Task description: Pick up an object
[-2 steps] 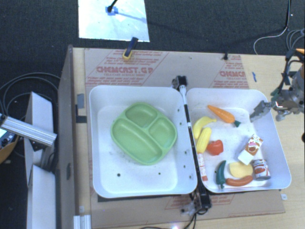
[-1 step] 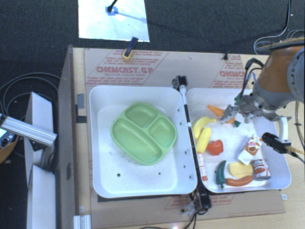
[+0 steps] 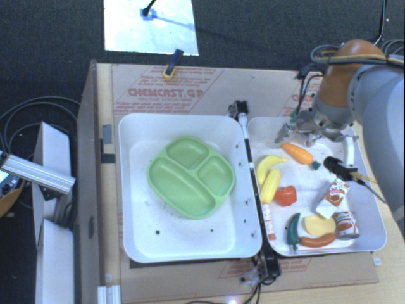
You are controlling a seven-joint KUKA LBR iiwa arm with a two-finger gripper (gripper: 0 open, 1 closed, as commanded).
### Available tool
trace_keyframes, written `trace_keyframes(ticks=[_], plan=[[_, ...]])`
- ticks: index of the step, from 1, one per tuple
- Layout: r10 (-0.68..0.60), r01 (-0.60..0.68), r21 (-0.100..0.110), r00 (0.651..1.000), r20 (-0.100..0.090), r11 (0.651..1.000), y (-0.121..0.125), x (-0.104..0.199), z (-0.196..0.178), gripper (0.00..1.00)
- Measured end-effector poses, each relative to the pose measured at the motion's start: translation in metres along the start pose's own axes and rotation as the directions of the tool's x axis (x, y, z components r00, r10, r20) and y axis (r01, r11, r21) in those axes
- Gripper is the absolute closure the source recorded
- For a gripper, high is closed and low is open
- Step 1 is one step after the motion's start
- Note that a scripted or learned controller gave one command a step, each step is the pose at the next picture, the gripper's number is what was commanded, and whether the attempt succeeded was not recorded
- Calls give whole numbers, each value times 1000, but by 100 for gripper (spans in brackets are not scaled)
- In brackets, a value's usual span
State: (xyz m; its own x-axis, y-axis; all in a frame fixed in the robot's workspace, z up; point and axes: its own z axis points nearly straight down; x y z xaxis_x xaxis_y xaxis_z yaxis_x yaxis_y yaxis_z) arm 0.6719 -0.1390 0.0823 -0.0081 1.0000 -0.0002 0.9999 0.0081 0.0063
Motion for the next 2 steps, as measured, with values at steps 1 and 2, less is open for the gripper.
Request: trace_keyframes(ticks=[1,2], plan=[[1,-1,0,1000,2,1000,-2,-2,-14,100],[-4,4,-4,1000,-4,1000,-67,89,-126,100]])
